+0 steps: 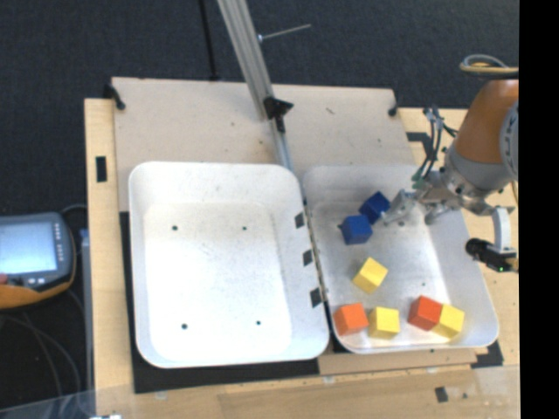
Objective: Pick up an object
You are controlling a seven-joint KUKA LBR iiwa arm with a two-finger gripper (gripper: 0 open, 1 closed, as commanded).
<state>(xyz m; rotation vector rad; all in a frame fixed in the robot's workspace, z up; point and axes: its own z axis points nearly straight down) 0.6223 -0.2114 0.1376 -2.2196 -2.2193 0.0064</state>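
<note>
The hand (pixel 403 209) is lowered into the right bin (pixel 325 201), just beside two blue cubes (pixel 366 217); nothing is seen held, and its opening cannot be told. Small, rigid and probably light, the cubes are best pinched across opposite flat faces.

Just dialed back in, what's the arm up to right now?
The gripper is down in the right bin, right beside the two blue cubes near the far side. Nothing shows between its fingers, so no pick yet. Three yellow cubes, an orange cube and a red one sit nearer the front. The left bin isn't involved.
</note>
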